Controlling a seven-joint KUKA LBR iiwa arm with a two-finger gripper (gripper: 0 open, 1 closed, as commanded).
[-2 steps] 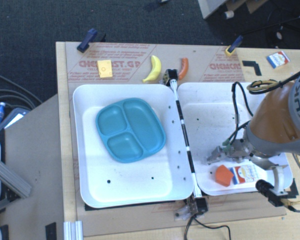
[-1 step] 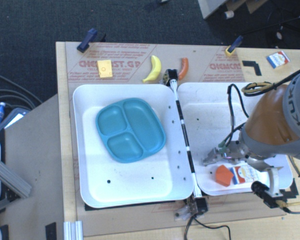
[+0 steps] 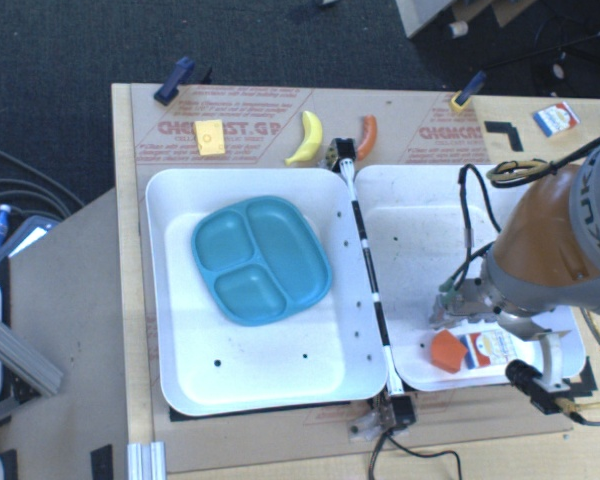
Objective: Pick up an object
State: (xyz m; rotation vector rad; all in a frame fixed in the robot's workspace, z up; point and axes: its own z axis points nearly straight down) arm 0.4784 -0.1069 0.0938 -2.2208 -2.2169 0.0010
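Camera view: pincer (image 3: pixel 446 310) above orange object (image 3: pixel 446 351).

A teal divided plate (image 3: pixel 261 259) lies in the left white bin (image 3: pixel 175 298); behind the bins, a yellow banana (image 3: pixel 306 138), an orange carrot (image 3: pixel 366 137) and a yellow block (image 3: pixel 209 138) rest on the bench (image 3: pixel 135 128).

Wooden bench (image 3: pixel 260 108), printed red lettering, centre of frame. Bearing 2 white bins (image 3: pixel 270 378) side by side. Along upper edge: yellow block (image 3: pixel 209 138), banana (image 3: pixel 306 138), orange carrot-like piece (image 3: pixel 366 136). Blue clamp (image 3: pixel 174 80) at upper-left corner, another (image 3: pixel 468 90) upper right.
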